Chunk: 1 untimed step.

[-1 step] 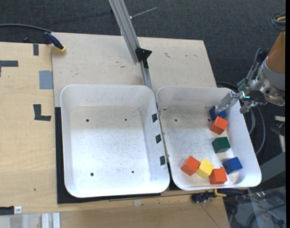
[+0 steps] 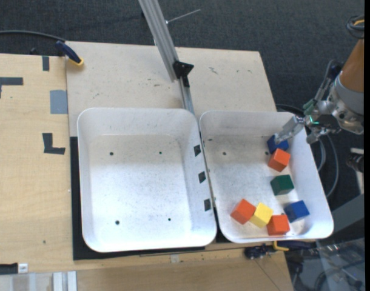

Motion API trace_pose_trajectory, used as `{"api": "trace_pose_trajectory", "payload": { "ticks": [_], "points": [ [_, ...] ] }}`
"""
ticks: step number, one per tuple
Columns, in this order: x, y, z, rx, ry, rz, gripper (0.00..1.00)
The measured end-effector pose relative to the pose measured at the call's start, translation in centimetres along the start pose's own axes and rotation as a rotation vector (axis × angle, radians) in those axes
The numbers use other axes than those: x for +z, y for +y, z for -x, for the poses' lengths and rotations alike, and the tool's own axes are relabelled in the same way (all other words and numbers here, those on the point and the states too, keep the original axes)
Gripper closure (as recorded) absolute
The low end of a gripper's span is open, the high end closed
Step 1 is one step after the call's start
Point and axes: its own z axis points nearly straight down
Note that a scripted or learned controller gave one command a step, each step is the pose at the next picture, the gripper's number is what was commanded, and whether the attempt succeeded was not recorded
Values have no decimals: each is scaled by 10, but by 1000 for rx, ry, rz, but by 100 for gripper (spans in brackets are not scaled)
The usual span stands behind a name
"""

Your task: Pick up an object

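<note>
— Where is the arm at this moment?

— It reaches in from the right, its grey wrist and orange band above the far right corner of the right-hand bin (image 2: 317, 180). The gripper (image 2: 299, 128) hangs tilted over that bin's upper right rim, pointing down and left toward the blocks.

— Are its jaws apart or together?

— I cannot tell; the fingers are too small and blurred against the white wall. Nothing is visibly between them.

— And the objects?

— All in the right-hand bin. A dark blue block (image 2: 276, 143) sits just below the fingertips, by the right wall, touching an orange block (image 2: 280, 159) beneath it. A green block (image 2: 282, 183) lies a little lower, apart from those two. Near the front edge, an orange cube (image 2: 242, 211), a yellow cube (image 2: 262, 214) and a second orange cube (image 2: 278, 224) huddle in a row, with a blue cube (image 2: 296, 210) just beside them on the right.

— The other bin?

— The left-hand bin (image 2: 88, 162) stands alongside, edge to edge with its neighbour.
</note>
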Motion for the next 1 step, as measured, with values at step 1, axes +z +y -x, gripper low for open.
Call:
{"api": "trace_pose_trajectory", "payload": {
  "ticks": [1],
  "points": [
    [47, 6, -3, 0, 0, -5, 0]
  ]
}}
